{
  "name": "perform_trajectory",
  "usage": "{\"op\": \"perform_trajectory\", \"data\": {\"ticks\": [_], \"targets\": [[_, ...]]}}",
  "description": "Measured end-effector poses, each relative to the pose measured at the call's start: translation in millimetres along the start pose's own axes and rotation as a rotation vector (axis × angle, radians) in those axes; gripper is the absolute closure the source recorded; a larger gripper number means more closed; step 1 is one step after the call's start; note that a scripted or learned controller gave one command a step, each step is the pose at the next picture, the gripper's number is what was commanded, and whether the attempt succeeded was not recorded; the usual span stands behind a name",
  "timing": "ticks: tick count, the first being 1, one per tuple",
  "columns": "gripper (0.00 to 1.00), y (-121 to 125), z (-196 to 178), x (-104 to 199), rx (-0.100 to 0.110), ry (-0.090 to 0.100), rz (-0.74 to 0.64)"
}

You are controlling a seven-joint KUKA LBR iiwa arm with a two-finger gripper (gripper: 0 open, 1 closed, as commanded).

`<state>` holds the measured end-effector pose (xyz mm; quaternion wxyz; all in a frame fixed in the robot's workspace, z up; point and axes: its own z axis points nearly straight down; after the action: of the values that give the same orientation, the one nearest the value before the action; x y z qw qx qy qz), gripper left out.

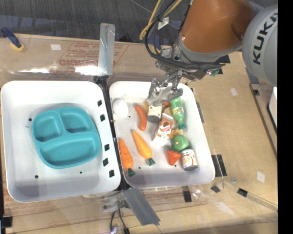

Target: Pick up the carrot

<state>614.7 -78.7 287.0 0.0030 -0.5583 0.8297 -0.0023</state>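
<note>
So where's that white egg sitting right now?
The egg lies in the right bin, at its upper-left corner, just left of the small orange sausage and beside the wall shared with the left bin.

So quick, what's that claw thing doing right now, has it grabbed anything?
Gripper: over the far end of the right bin, nothing visibly between its fingers; open or closed cannot be told.

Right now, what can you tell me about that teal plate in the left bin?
The teal plate looks like smooth plastic, rounded at the corners, with three compartments: two small ones toward the far side and one long one nearer the camera. It lies flat on the floor of the left bin, slightly turned. Nothing lies in it, and it stands apart from the bin's walls.
</note>
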Motion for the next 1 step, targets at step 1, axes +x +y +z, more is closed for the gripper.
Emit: {"op": "perform_trajectory", "data": {"ticks": [1], "targets": [[1.0,-59.0,6.1,32.4,-0.006,0.001,-0.02]]}}
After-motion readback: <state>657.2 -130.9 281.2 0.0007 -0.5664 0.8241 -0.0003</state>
